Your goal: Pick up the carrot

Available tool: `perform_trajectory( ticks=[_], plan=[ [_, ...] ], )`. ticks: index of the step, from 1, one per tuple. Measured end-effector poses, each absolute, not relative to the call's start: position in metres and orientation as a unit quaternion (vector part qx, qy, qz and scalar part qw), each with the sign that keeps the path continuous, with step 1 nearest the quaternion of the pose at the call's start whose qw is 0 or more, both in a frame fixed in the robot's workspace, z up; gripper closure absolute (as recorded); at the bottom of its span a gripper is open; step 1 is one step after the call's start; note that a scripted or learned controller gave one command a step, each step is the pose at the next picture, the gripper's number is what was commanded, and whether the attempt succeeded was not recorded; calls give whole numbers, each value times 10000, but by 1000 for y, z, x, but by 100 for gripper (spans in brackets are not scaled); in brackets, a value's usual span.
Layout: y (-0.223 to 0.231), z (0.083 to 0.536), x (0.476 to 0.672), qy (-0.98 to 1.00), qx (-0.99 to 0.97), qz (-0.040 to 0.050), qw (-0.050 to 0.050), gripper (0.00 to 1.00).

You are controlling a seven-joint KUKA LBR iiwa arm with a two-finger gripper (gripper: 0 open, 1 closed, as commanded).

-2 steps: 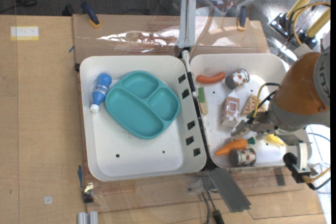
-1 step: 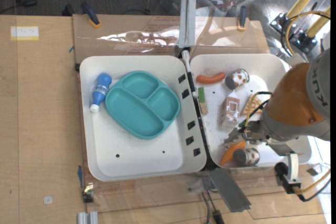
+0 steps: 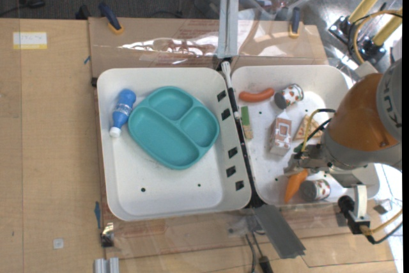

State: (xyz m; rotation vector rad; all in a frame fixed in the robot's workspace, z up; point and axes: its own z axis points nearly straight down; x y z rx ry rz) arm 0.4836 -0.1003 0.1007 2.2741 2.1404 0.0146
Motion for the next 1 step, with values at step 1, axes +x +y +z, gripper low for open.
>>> perform_trajectory(
  ticks=[1],
  plan=[
    [-37, 184, 480, 6844, 7291, 0, -4, 100]
  ],
)
